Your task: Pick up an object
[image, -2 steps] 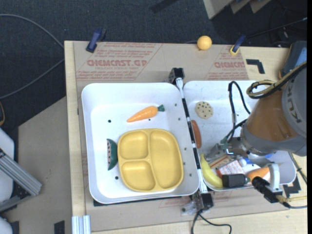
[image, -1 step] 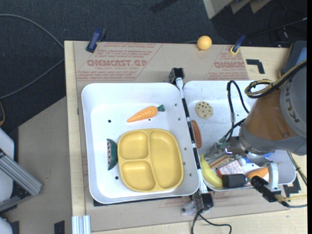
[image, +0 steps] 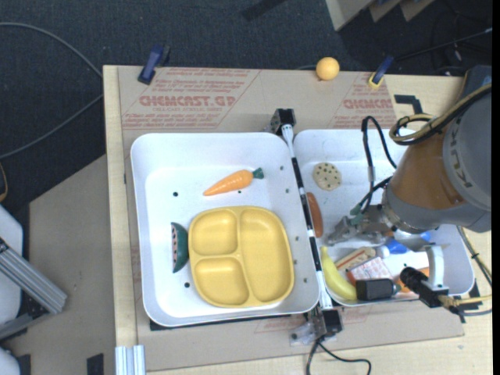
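The bench (image: 195, 100) carries two white bins. The left bin (image: 152, 209) holds a yellow plate (image: 238, 255) with three compartments, a carrot (image: 230, 182) beyond it and a melon slice (image: 178, 247) touching its left rim. The arm (image: 437, 178) reaches in from the right over the right bin (image: 351, 151), and its bulk covers much of that bin's right half.

In the right bin, a banana (image: 336, 276) lies at the near left corner, curved along the dividing wall. A red sausage (image: 314, 213) lies against the same wall, farther back. A round cookie (image: 327, 176) sits apart, near the far end. A red and white packet (image: 373, 269) shows just right of the banana, partly under the wrist. An orange ball (image: 328, 69) rests on the bench beyond the bins.

The gripper (image: 342, 230) hangs low in the right bin, pointing left toward the dividing wall. Whether it is open or closed cannot be told at this slant, and nothing is visibly held.

The sausage looks like the likeliest target. It lies just left of the gripper and slightly farther back, near but apparently not touching. Its long axis runs near to far along the wall, roughly crosswise to the way the gripper points, so a grasp would have to close across its narrow width. The wall beside it leaves little room on that side. The banana, just nearer than the gripper, is the other candidate.
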{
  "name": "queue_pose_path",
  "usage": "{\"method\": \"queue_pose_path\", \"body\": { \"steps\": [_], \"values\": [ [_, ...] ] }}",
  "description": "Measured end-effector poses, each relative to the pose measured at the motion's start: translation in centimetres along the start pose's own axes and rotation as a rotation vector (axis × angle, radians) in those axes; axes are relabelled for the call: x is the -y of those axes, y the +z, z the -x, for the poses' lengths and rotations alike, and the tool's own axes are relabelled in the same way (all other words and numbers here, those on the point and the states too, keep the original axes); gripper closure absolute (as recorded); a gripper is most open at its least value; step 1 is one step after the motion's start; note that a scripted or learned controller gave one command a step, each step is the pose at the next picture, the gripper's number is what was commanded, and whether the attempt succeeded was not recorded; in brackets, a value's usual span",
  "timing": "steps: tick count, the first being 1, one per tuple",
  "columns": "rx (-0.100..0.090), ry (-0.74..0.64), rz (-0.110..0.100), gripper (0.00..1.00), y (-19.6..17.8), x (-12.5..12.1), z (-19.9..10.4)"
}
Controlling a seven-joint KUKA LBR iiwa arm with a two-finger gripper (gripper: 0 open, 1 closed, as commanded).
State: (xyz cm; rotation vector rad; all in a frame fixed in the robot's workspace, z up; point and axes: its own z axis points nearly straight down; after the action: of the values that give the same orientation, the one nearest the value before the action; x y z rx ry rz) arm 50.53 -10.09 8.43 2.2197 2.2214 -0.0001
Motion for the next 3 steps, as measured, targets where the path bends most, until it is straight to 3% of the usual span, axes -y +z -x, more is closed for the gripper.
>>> {"method": "queue_pose_path", "body": {
  "steps": [1, 3],
  "values": [
    [-0.001, 0.001, -0.002, 0.00, 0.01, 2.66, -0.45],
    [-0.001, 0.001, -0.001, 0.00, -0.01, 2.61, -0.71]
  ]
}}
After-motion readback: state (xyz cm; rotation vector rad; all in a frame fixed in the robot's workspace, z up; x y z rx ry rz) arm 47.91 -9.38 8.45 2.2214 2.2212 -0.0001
